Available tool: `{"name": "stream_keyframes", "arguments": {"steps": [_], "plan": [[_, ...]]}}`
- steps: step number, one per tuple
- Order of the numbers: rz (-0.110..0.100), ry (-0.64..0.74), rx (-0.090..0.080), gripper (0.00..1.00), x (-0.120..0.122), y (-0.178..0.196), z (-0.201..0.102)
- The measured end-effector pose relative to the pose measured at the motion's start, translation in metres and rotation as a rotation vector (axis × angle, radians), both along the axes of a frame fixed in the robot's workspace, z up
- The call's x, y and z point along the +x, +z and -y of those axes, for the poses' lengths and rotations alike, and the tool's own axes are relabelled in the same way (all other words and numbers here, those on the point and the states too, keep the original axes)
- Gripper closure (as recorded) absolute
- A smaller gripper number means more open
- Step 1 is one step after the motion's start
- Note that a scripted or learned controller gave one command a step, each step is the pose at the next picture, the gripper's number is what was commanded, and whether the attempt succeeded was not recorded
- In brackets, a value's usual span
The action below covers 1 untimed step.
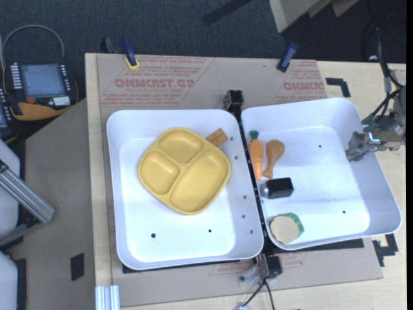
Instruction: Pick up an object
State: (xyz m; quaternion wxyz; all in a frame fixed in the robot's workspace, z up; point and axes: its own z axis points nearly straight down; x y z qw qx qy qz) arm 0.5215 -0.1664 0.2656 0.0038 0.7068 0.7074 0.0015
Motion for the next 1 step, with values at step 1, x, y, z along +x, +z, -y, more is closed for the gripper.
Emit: {"name": "stream_keyframes", "arguments": {"steps": [1], "plan": [[-0.003,0.000,0.001,1.00,0.0008,0.0137,0.0003]]}}
